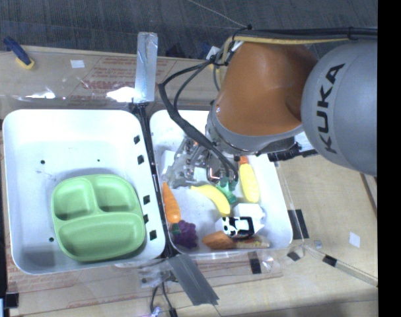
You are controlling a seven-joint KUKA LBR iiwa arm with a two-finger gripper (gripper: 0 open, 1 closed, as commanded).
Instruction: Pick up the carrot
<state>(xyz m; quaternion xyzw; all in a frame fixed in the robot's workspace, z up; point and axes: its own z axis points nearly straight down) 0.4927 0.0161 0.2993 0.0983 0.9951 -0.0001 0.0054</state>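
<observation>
Your carrot (171,204) lies against the right bin's (284,207) left wall, long axis running twelve to six beside the purple grapes (183,231), at roughly seven o'clock from the gripper (189,165), whose grasp you cannot judge here.
</observation>
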